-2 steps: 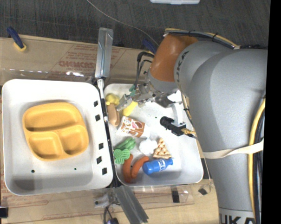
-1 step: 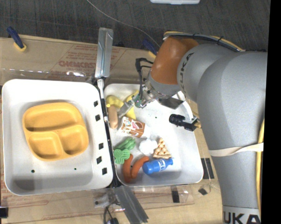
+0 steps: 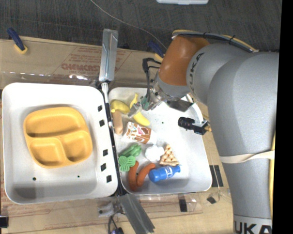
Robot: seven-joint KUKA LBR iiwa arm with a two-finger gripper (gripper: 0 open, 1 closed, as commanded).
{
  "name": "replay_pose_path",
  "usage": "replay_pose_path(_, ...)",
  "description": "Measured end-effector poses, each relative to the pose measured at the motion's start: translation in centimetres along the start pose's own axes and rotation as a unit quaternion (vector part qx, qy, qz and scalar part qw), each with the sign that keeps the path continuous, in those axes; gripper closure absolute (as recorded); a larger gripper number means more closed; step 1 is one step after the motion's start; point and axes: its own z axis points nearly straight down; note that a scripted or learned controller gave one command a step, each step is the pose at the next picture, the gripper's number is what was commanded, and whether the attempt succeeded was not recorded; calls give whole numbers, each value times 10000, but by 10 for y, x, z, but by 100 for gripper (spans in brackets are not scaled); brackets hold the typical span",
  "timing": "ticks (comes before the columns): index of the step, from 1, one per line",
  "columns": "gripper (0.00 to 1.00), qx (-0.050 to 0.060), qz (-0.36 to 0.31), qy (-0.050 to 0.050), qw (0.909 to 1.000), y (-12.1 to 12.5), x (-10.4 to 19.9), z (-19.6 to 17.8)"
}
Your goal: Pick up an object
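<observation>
Reaching into the far left corner of the right bin (image 3: 202, 174), where the toy food lies.

My gripper (image 3: 146, 102) is down at the far end of the bin, just beside the yellow bananas (image 3: 121, 107), with my wrist slanted in from the right so the tip can get at things crowded against the divider. I cannot tell how my jaws stand, for the tip is small and half hidden among the yellow pieces, and nothing plainly sits between them. The likeliest target is the banana nearest the tip. Nearer lie a small carton (image 3: 138, 133), a blue bottle (image 3: 164, 173) and a green toy (image 3: 129, 156), well apart from my tip. The left bin (image 3: 13, 181) holds a yellow tray (image 3: 57, 135).
</observation>
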Motion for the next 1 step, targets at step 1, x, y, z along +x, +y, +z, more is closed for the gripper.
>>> replay_pose_path(1,100,-22,987,-4,9951,30,47,-91)
